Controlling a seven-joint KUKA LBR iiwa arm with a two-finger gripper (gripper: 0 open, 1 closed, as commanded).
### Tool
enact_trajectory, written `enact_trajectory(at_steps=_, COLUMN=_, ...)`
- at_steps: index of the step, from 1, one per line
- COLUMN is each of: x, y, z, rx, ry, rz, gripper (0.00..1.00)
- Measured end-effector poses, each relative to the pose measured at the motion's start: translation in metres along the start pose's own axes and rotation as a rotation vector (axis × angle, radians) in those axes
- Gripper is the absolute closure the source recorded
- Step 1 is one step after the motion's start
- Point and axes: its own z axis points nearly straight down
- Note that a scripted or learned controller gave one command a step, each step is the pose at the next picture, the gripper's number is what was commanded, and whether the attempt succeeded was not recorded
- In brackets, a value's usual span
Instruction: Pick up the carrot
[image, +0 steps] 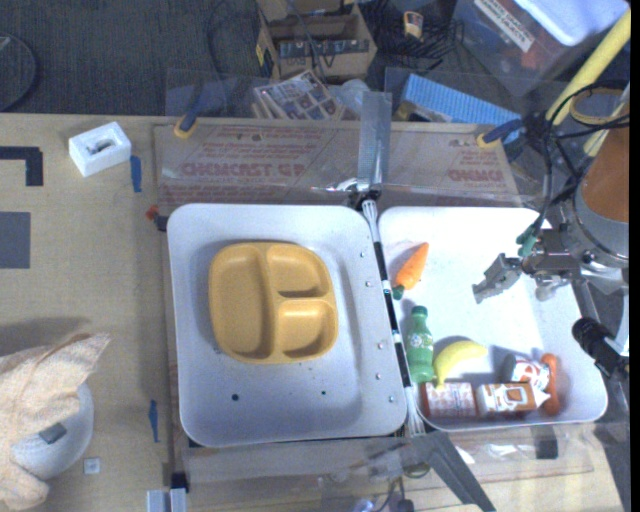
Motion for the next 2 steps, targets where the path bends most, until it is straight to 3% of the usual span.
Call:
enact_trajectory(at_steps=1, x=0.034, y=0.078, z=0.097, rx=-0.001, ry=0.000, rz=0.057, gripper=0.00)
enact_trajectory(at_steps=2, x=0.000, y=0.113, z=0.192, rx=-0.009, ry=0.001, rz=0.100, gripper=0.00)
